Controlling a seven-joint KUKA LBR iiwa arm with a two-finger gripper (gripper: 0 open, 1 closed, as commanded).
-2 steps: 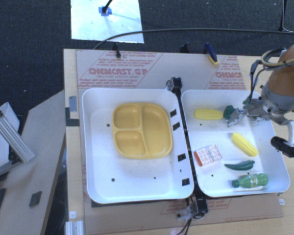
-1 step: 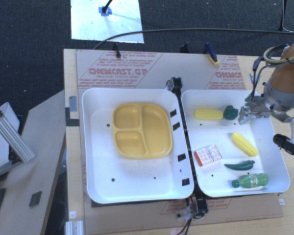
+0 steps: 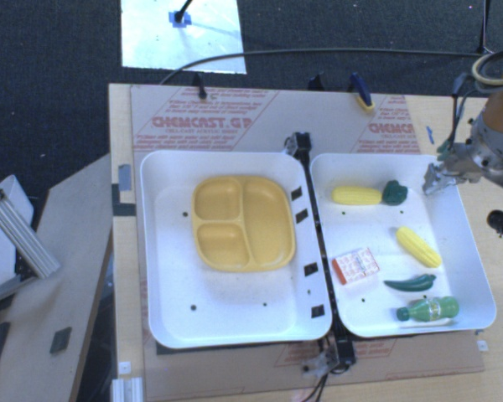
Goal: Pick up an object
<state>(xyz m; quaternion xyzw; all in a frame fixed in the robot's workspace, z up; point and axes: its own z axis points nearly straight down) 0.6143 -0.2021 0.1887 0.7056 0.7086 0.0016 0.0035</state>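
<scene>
The right bin holds several toy items: a yellow corn with a green end, a second yellow corn cob, a small red and white box, a dark green pepper and a green bottle. My gripper hangs at the far right corner of that bin, over its rim, right of the green-ended corn. Nothing shows between its fingers.
The left bin holds a yellow divided plate. A black hinge strip runs between the two bins. A blue clip lies on the board behind the bins. An aluminium frame stands at the left.
</scene>
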